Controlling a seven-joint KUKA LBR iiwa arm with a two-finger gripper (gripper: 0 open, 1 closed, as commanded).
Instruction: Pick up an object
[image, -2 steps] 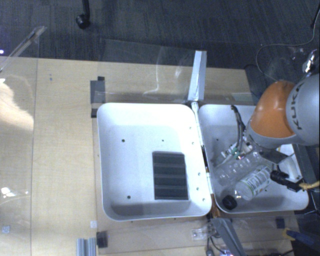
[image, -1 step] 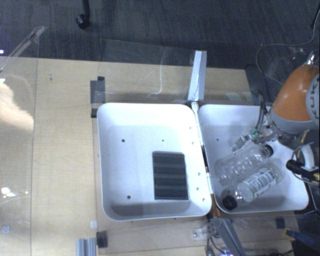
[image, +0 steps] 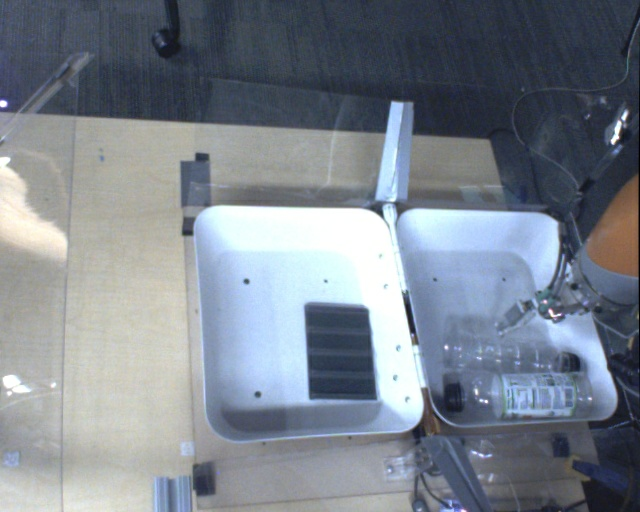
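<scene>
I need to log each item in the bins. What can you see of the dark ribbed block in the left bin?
The dark grey rectangular ribbed block lies flat on the floor of the left white bin, toward its near right part. Four raised bands run across its top. It looks like matte plastic or rubber. Its long sides run roughly parallel to the bin's right wall, and nothing else touches it.

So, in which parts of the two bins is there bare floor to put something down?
The left bin has bare floor all along its left and back, around the dark ridged block near its front right. In the right bin, the back half is bare; the front is crowded by two clear bottles, with the hand just above them.
</scene>
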